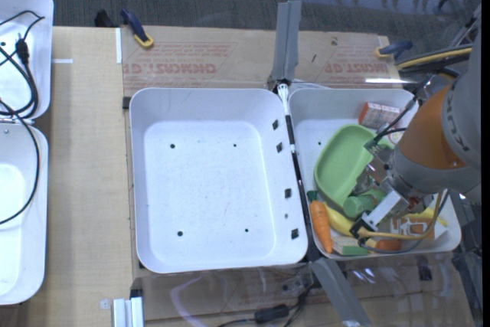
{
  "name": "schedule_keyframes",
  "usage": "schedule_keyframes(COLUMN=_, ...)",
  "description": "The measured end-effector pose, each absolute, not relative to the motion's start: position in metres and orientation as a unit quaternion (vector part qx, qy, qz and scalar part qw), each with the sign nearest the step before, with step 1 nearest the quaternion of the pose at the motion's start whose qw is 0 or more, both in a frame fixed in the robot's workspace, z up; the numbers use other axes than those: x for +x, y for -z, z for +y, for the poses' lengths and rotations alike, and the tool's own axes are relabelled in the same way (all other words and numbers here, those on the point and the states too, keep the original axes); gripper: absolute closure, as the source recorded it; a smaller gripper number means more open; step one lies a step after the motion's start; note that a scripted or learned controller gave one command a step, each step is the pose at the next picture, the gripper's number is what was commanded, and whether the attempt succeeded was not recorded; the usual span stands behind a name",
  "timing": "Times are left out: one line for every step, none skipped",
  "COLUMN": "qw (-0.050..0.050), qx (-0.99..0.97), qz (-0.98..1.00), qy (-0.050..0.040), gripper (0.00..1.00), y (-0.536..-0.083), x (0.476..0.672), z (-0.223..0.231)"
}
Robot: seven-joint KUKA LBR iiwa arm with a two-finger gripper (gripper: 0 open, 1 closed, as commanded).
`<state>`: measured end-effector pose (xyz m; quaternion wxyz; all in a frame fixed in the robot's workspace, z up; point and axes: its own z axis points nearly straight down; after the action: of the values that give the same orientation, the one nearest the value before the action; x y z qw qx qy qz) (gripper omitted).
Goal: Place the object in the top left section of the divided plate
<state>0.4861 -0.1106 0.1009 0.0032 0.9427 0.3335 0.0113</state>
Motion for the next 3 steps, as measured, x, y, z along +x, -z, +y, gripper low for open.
schedule_keyframes(qw=-0.001, qx=0.938, qz=0.347, qy=0.0049, gripper=0.0, y=-0.188, x=0.476, z=-0.05)
schedule_keyframes(qw=0.0, qx=0.892, qz=0.452, qy=0.0033, gripper=0.0, y=-0.189, x=0.477, z=0.079)
schedule_keyframes(qw=0.0, qx=0.949, qz=0.315, qy=0.0046, gripper=0.0, y=-0.112, x=0.476, z=0.12)
